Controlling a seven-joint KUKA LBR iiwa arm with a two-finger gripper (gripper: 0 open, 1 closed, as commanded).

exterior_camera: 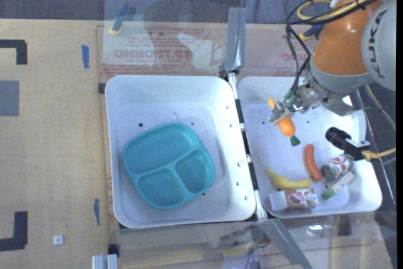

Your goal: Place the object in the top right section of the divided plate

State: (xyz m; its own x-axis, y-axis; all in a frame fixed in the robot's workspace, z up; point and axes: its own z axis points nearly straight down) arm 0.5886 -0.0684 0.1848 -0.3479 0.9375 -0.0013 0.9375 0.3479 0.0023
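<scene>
The task looks to be at its start, or at best in its grasping step. The pincer (281, 114) hangs over the right-hand bin (264, 154), near that bin's back corner. A small toy carrot (287, 128) sits right at its tip, orange body uppermost and green end pointing away from it. From this slanted view I cannot tell how far the pincer is open. Nor can I tell whether it has hold of the carrot or merely stands over it as it lies on the bin floor.

The carrot is most likely the object meant, being the thing closest to the pincer. The other things lie further off, toward the near side of the same bin: a banana (288, 181), a red-orange sausage (311, 162), a can (337, 168) and a small carton (301, 198).

The teal divided plate (157, 148) lies well apart from the pincer, beyond the wall between the bins, on the floor of the other bin (126, 104). None of its three sections holds anything.

So nothing is delivered yet. What remains is a secure grip, a lift, a carry over the dividing wall, and a release into the plate's top right section. The bins rest on the table (50, 135).
</scene>
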